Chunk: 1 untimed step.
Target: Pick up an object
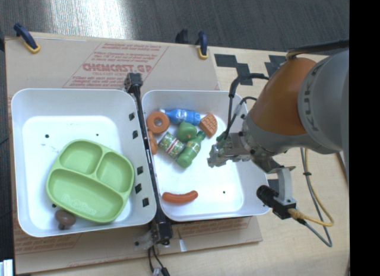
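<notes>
Right bin: one sausage, two bottles, one donut; pincer state unclear.

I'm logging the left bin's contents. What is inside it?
The left bin holds a green divided plate and a small brown object at the plate's near edge. Anything beneath the plate is covered.

Lime-green divided tray, white bins, orange-red sausage, blue bottle, green bottle, orange-banded grey arm
</notes>
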Tool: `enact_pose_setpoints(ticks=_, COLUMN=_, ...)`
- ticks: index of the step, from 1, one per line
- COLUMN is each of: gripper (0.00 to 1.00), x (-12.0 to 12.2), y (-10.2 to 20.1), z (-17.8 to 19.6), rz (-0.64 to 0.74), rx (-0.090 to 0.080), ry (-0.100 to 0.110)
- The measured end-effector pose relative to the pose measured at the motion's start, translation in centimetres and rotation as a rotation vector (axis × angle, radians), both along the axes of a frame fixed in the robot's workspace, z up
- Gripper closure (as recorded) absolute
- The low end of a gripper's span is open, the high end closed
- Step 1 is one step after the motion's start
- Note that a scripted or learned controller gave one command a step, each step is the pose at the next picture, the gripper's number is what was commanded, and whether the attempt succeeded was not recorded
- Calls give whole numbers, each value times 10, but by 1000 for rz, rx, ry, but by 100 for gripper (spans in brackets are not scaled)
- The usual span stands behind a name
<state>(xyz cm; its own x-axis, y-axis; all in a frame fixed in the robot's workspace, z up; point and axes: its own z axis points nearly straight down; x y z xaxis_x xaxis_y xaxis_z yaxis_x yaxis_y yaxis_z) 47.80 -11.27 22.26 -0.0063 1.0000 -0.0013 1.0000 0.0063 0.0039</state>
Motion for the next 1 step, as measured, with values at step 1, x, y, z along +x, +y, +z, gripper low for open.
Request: enact_pose_setpoints(ticks=1, gripper=0, x=0, y=0, z=0, rz=0, rx=0, ry=1)
